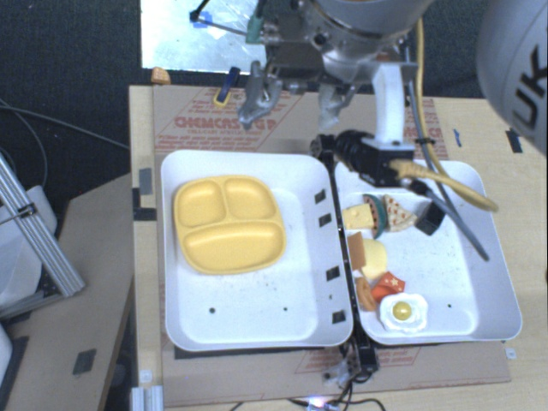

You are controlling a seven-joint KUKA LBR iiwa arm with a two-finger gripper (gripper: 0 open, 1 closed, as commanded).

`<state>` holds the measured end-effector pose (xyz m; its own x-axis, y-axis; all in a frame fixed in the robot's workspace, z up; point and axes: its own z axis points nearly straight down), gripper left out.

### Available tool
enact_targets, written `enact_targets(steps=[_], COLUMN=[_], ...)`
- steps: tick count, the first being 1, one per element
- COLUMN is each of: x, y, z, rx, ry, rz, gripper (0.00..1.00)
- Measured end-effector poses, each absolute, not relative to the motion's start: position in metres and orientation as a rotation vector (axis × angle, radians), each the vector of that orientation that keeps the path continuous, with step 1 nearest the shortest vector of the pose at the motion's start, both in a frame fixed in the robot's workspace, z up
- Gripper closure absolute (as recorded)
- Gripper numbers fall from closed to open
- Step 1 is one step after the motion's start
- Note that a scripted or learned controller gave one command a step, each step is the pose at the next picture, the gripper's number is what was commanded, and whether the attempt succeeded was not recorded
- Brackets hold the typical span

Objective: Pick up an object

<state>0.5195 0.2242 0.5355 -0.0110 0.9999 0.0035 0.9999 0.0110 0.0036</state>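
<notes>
The tool, its fingers apart and holding nothing, hovered above the far rims of two white bins on the bench. One yellow divided plate lay in the left bin; toy foods, including one fried egg, crowded the right bin, within reach for picking.

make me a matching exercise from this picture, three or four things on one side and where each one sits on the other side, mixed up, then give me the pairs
Things:
1. yellow divided plate
2. fried egg toy
3. pizza slice toy
4. gripper

Places:
A. near front corner of the right bin
B. above the bench, behind both bins
C. in the left bin
D. middle of the right bin, beside the divider

Pairs: 1-C, 2-A, 3-D, 4-B
</notes>
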Motion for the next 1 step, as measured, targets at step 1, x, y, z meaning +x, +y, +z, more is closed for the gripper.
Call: enact_targets(steps=[1], x=[0.5303], y=[0.2343], z=[0.3068], rx=[2.224], ry=[2.226], rz=[-0.022], gripper=[0.00])
